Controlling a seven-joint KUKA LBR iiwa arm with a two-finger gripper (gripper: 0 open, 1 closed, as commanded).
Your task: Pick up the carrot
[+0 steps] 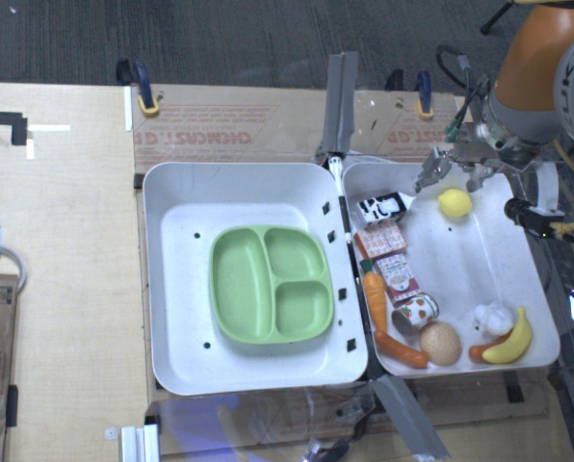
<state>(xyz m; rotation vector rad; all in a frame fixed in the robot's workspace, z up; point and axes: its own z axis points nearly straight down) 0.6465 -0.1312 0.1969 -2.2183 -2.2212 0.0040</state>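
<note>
- Two shallow white bins sit side by side on the bench: the left bin point(171, 258) holds a green divided tray point(271, 284), and the right bin point(518, 287) holds a scatter of small things.
- The carrot point(374, 299) lies against the right bin's left wall, lengthwise, just beside a small printed carton point(398, 275) and well apart from the gripper.
- Near the carrot's lower end lie a red-orange sausage-like piece point(400, 350), an egg point(440, 343) and a banana point(511, 340).
- The gripper point(457, 166) hangs over the far end of the right bin, above a yellow ball point(454, 203); nothing shows between its fingers, and their spread cannot be told.
- The arm's orange band point(542, 46) sits at the upper right.
</note>
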